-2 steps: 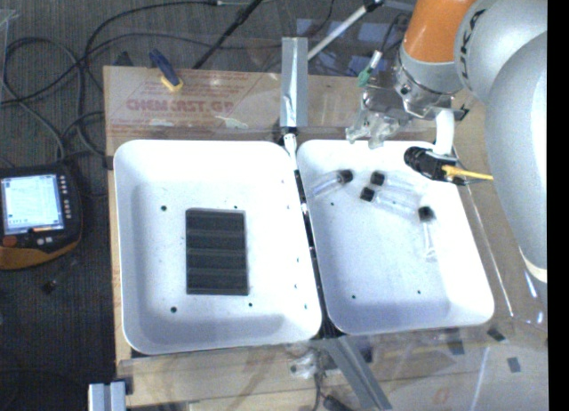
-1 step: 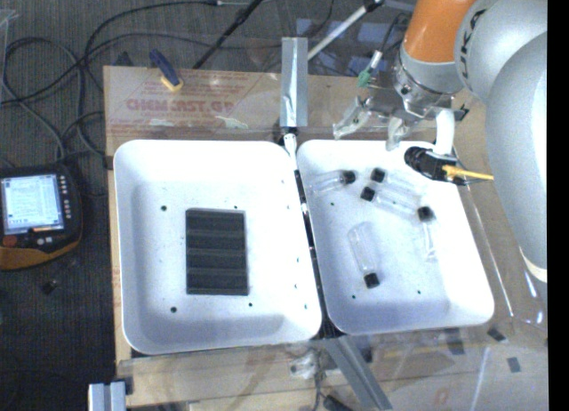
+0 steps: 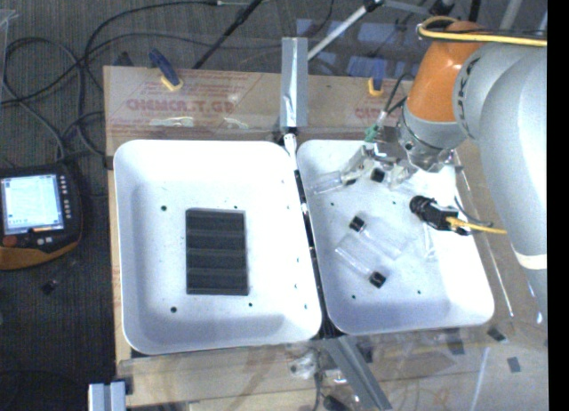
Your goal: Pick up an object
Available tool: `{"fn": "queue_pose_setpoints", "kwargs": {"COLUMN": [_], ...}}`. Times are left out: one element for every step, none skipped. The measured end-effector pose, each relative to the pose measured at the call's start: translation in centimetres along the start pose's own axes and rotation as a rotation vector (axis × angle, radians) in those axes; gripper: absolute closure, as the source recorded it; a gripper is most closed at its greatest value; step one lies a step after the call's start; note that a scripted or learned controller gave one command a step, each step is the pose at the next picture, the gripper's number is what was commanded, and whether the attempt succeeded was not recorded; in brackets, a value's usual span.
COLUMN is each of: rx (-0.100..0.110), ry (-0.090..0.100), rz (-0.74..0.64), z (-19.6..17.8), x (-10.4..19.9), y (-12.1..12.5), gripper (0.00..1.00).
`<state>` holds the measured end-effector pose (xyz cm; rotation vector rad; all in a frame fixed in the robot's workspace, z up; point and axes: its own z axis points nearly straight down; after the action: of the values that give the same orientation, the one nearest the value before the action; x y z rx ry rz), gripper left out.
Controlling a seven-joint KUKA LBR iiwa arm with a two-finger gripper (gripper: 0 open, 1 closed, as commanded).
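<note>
A robotics lab — a grey industrial arm (image 3: pixel 498 107) with an orange band reaches over two white bins (image 3: pixel 133 222) on a plywood-topped bench (image 3: pixel 196 102), while black cables (image 3: pixel 62 71) trail across the dark carpeted floor and a teach pendant (image 3: pixel 37 209) glows at the bench's side — clamps (image 3: pixel 164 67) grip the board's far edge.
</note>
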<state>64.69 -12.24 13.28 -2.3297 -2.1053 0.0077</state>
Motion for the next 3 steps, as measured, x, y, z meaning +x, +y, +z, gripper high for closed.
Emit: {"fn": "queue_pose_setpoints", "kwargs": {"rx": [-0.016, -0.019, -0.018], "ry": [-0.001, 0.001, 0.001], "rz": [-0.096, -0.097, -0.097], "z": [4.3, 3.2, 3.2], "x": [0.7, 0.8, 0.8], "y": [-4.2, -4.1, -4.1], "gripper": [0.00, 1.00, 0.00]}}
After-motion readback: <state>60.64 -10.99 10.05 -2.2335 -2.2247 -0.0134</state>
